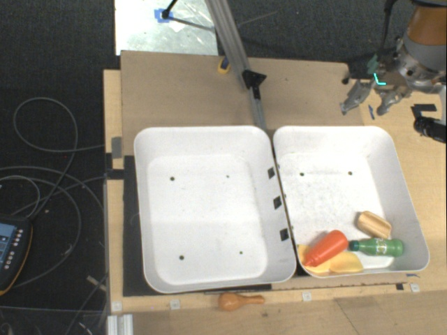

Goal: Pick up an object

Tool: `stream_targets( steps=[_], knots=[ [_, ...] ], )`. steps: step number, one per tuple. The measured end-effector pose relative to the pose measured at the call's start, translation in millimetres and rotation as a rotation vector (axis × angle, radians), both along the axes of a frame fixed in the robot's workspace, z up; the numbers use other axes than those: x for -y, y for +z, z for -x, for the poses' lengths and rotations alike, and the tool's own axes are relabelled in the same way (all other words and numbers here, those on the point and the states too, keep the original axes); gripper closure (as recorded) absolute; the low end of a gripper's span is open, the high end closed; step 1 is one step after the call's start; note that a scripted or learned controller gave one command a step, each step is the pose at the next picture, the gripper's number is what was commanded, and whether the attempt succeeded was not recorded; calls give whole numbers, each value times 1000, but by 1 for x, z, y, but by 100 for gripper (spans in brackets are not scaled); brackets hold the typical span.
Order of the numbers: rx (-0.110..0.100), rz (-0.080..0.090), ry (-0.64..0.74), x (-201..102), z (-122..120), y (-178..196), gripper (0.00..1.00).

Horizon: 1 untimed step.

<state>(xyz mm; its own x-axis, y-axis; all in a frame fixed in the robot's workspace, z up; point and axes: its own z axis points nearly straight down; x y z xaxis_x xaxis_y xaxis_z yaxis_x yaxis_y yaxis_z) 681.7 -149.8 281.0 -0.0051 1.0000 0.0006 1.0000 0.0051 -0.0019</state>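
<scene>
Objects are lying clustered in the near right corner of the right bin (328, 152): an orange carrot (325, 248) is leaning across a yellow piece (342, 264), a green bottle (378, 246) is lying on its side just beside them, and a tan bread roll (374, 223) is sitting just behind the bottle. The gripper (369, 104) is hanging above the bench beyond the right bin's far right corner, its fingers spread apart and grasping nothing. A tan pear-shaped toy (239, 300) is lying on the bench's near edge, below the left bin (202, 142).
</scene>
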Motion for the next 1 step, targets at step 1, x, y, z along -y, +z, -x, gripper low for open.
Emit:
stream_targets(
  steps=[1],
  knots=[
    [3,2,2,0,-1,2,0]
  ],
)
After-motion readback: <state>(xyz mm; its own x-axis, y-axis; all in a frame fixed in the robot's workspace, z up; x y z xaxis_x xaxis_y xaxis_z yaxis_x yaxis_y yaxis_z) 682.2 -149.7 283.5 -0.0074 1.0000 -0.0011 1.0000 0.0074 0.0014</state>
